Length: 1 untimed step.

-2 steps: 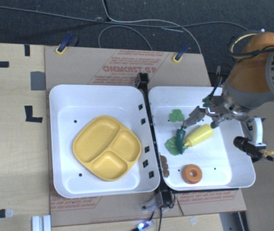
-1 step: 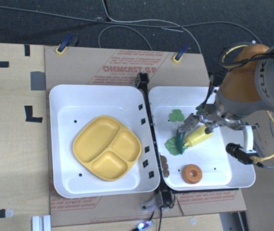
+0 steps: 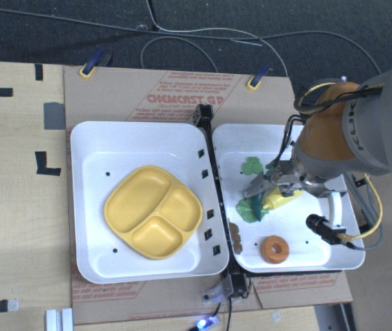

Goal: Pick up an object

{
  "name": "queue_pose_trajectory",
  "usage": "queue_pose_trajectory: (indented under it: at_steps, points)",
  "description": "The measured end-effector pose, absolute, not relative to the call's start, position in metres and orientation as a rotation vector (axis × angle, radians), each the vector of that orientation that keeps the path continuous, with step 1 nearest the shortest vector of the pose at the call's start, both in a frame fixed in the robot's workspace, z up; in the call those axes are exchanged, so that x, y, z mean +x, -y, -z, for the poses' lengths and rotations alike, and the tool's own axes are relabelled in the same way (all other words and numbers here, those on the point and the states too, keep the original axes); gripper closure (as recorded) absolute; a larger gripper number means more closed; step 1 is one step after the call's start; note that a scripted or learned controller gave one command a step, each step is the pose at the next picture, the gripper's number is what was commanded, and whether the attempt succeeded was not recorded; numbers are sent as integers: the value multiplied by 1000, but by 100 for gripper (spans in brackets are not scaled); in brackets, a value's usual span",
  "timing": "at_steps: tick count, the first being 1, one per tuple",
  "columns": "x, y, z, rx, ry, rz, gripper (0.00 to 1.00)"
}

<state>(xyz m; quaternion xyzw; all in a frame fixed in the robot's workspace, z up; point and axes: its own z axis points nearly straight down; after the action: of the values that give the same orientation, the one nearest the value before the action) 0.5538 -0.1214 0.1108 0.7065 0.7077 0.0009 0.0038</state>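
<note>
- Currently, the gripper (image 3: 259,188) is reaching into the right bin (image 3: 231,143) from the right of the frame, its grey fingers pointing toward the cluster of items at the bin's middle; this is judged to be the approach or closing stage of a pick.
- Whether the fingers are apart, together or clamped on anything cannot be told: their tips are merging with the items beneath them.
- The dark green object (image 3: 249,210) is lying just left of and below the fingertips, touching or nearly touching them, and appears to be the likeliest target.
- The yellow object (image 3: 280,200) is lying just beside the green one, partly under the gripper body, so the two are crowding each other and a grasp may catch both or neither.
- The light green object (image 3: 252,165) is sitting above the gripper, near the upper middle of the right bin, apart from the fingers.
- The orange ring (image 3: 275,249) is resting near the lower edge of the right bin, well apart from the gripper.
- The yellow divided plate (image 3: 153,212) is sitting tilted in the left bin (image 3: 85,140), filling its middle, away from the arm.
- The arm (image 3: 330,133) is hanging over the right bin's right side, cables trailing.
</note>
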Motion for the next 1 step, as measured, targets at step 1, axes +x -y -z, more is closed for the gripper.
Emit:
queue_pose_trajectory:
  at_steps: [1]
  points:
    - [555,120,-124,2213,-2219,-7,100]
